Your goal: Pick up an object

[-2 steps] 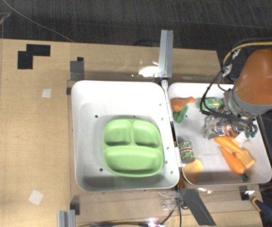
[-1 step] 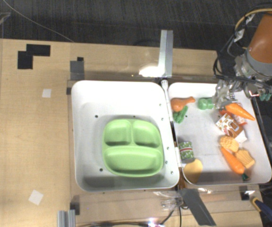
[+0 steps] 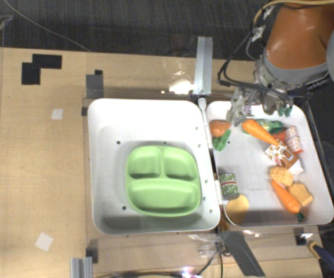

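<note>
Your gripper (image 3: 260,106) hovers over the far edge of the right bin (image 3: 318,213), poised above a carrot (image 3: 258,131) lying just below it; whether it is open or closed cannot be told. Toy food crowds this bin because picking draws from here: count two carrots, one small can (image 3: 228,183). The left bin (image 3: 103,213) holds one green tray (image 3: 162,179).

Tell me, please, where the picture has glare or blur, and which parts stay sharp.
In the camera view, bright glare sits on the bench just behind the left bin, near the metal post; the end effector looks blurred; the green divided tray is sharp and throws a soft shadow on the bin floor.
</note>
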Motion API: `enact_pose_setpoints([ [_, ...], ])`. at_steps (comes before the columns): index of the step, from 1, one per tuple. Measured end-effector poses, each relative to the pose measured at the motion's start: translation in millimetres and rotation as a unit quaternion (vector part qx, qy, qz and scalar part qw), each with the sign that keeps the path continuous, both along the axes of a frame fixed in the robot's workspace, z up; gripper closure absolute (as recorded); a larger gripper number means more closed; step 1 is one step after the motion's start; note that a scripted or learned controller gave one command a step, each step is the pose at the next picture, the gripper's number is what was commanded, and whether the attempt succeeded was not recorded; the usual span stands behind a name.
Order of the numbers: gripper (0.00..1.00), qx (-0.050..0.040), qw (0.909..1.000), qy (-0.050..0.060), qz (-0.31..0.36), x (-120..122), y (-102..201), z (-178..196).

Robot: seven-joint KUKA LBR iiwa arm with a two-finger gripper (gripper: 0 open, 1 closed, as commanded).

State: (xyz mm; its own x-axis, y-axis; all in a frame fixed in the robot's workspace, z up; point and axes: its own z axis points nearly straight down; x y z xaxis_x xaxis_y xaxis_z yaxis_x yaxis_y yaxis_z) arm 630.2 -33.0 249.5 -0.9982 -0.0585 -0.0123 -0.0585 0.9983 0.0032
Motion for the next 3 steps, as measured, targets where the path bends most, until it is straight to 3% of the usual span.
enact_pose_setpoints([
  [1, 1.00, -0.0013, 1.0000, 0.001, -0.009, 21.3, -18.0, -6.0],
  [2, 1.00, -0.0006, 1.0000, -0.005, -0.008, 23.9, -16.3, 7.6],
  [3, 1.00, 0.0000, 0.9893, 0.002, -0.146, -57.4, -2.2, 11.0],
])
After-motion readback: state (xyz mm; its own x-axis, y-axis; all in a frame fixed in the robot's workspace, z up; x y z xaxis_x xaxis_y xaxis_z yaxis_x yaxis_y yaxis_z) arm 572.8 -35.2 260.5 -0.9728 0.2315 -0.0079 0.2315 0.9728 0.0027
